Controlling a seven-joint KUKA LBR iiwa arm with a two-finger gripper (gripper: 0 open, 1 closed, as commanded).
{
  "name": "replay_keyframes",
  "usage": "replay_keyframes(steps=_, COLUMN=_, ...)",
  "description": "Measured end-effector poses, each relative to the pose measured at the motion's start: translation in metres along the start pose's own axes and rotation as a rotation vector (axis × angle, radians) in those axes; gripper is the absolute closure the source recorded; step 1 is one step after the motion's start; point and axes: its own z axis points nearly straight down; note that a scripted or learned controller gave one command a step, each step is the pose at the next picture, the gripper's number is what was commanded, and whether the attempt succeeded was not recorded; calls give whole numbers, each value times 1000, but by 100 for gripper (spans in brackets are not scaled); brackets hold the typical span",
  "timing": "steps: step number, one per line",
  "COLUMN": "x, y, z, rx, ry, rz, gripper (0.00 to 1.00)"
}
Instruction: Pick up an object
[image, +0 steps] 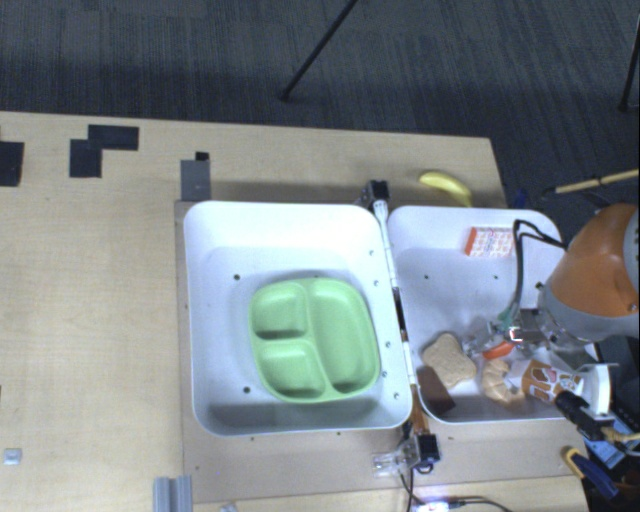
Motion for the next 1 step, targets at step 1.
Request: replay_keyframes(steps=1, x=0, y=2, z=-11, rx=-5, ry=0, rz=-1, gripper=100)
